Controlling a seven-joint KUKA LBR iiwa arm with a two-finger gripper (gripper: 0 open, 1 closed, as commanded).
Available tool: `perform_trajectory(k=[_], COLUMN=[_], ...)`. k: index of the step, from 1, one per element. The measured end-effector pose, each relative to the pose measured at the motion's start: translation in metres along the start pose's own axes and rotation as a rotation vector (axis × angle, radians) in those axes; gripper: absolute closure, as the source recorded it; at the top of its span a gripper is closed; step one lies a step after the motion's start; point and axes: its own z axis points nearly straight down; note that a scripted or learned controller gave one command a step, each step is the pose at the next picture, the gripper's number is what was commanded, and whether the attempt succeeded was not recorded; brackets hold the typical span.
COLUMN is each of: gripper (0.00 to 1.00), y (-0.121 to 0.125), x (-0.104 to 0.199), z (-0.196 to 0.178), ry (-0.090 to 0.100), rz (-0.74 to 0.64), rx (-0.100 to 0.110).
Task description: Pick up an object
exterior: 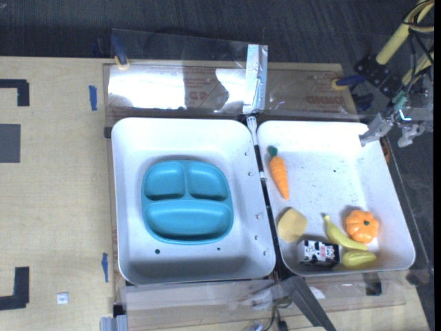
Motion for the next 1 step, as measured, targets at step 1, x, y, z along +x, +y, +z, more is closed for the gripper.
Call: perform_trajectory(k=[1], gripper=[0.0], y=[-0.0653], x=[-0.0155], z=[0.0907], ry=[0.001], rz=[0.01], rx=[0.006])
